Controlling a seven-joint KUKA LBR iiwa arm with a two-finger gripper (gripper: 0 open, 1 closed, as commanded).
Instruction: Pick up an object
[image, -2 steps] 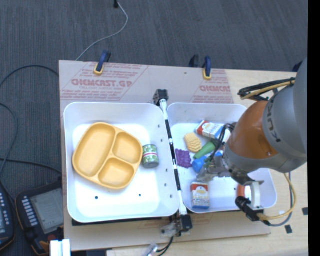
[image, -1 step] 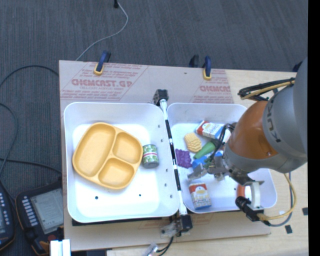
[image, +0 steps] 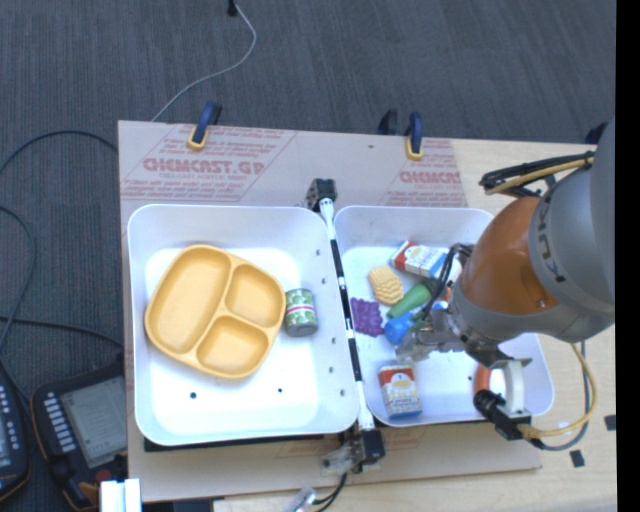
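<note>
Camera view looks down on the bench (image: 250, 165) with its two white bins. I begin at the near edge and go to the far one.

Near the front edge of the right bin (image: 520, 400), a small carton with a red and white label (image: 399, 388) lies flat close to the front left corner. An orange and white object (image: 497, 380) lies toward the front right corner, partly under the arm.

The grey arm (image: 560, 260) with its orange band comes in from the right and covers much of the right bin. The gripper (image: 425, 330) is low over the middle of this bin, just beside a blue object (image: 399, 330) and a green one (image: 412, 299). Whether it grips anything I cannot tell, because the wrist hides this part.

A purple bunch of grapes (image: 366, 317) lies against the left wall of the right bin. Farther back there is a yellow ridged piece (image: 385, 284), and near the far edge a red and white box (image: 420, 260).

In the left bin (image: 200, 420), a yellow divided plate (image: 214, 310) fills the left and middle part. A small can with a green label (image: 300, 311) stands touching the right rim of the plate, near the right wall of the bin.

At the far edge of the bench two clamps, a blue and yellow clamp (image: 205, 122) and a second clamp (image: 413, 137), hold the board.
</note>
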